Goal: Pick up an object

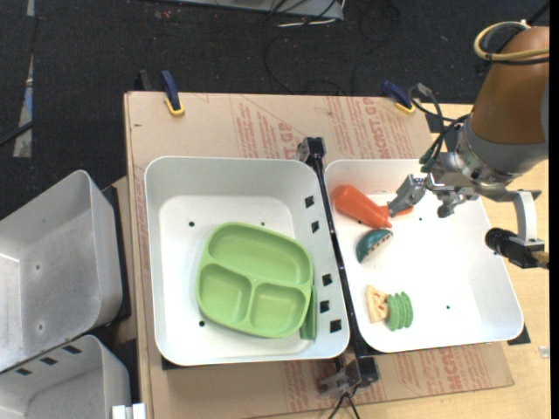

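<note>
Left bin (166, 234): holds a green divided tray (255, 279) lying flat, towards its front right corner.
Divider: the two bins touch along a dark strip with clips, on the cardboard-topped desk (227, 120).
Right bin (489, 321): carries three small things, well apart from the tray.
Orange carrot-shaped toy (358, 203): lies at the back left of the right bin, tip pointing towards the pincer.
Teal wedge (374, 243): just in front of the carrot toy, near it but apart.
Green ridged piece with tan slice (390, 308): further forward, alone.
Pincer (428, 197): hangs over the back of the right bin, just right of the carrot toy; its fingers stand apart with nothing between them.
Step in hand: judged as lining up on the carrot toy, the nearest thing.
Doing it well: shift left to centre over the thick part of the toy, turn the fingers across its narrow width, drop low before closing, and keep off the bin wall.
</note>
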### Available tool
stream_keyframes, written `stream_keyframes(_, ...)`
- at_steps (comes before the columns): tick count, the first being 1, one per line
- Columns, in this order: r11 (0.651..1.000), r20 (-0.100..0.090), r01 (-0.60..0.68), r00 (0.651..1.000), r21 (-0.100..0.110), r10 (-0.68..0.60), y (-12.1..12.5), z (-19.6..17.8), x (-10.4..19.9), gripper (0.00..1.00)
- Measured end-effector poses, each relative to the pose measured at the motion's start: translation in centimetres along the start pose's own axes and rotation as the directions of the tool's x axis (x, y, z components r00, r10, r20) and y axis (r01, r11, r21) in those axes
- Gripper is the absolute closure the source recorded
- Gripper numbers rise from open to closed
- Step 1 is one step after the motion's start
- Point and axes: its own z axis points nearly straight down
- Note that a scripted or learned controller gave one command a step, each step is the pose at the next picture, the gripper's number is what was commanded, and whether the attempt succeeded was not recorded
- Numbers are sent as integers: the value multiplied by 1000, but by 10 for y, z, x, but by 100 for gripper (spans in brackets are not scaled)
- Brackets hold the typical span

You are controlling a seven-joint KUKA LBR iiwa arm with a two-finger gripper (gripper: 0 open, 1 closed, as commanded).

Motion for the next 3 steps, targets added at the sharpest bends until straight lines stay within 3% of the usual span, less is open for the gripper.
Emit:
stream_keyframes(1, 1000, 2, 2, 1000, -12, -2, 2, -6, 0, 0)
stream_keyframes(3, 1000, 1, 0, 1000, -7, 0, 20, 94, 8, 0)
